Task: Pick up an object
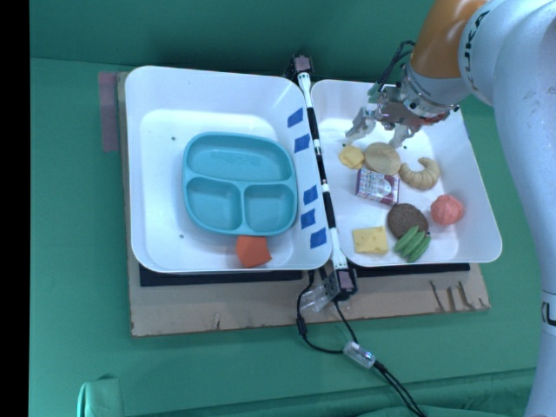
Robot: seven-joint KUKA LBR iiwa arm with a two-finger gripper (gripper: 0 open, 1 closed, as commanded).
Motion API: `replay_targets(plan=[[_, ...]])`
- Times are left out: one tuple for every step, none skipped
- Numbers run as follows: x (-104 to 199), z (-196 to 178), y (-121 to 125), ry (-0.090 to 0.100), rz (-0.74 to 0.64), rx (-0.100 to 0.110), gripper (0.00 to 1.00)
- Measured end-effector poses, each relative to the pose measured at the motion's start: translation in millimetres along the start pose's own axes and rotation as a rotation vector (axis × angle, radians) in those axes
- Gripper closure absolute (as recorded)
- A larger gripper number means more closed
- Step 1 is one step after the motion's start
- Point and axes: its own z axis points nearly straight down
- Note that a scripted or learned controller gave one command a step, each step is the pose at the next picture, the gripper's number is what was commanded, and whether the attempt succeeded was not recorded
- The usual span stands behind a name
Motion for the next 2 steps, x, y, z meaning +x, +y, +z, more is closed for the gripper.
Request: replay_targets(plan=[[-1.1,1.9,51.2,0.005,-0.006,0.022,0.00],[-0.7,1.8,51.0,0.004,-0.004,0.022,0.00]])
